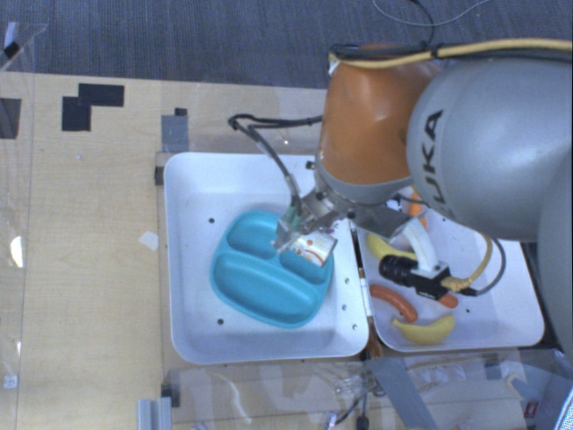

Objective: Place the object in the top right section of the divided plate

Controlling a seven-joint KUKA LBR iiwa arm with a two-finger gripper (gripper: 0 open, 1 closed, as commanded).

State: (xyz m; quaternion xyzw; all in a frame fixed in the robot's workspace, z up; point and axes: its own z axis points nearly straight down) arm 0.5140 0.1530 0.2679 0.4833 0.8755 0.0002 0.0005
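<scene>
Reaching in from the right, the arm [448, 124] covers much of both bins and hangs its wrist over the left bin [192, 240] on the tabletop [81, 267]. In that bin lies the divided plate [260, 280], blue, with one long section toward the front and two smaller ones behind. The tool [300, 231] sits at the plate's top right section, and a small white object [313, 249] with a red and yellow mark lies right below it, over or just touching that section. Whether the tool is clamped on the object or has let go cannot be told from here. Judged from this, the carry is finished and the placing is at its last stage: what is left is a clear release and a lift away. In the right bin [528, 316] a banana [425, 330], a sausage [394, 301] and other toy foods lie untouched.
</scene>
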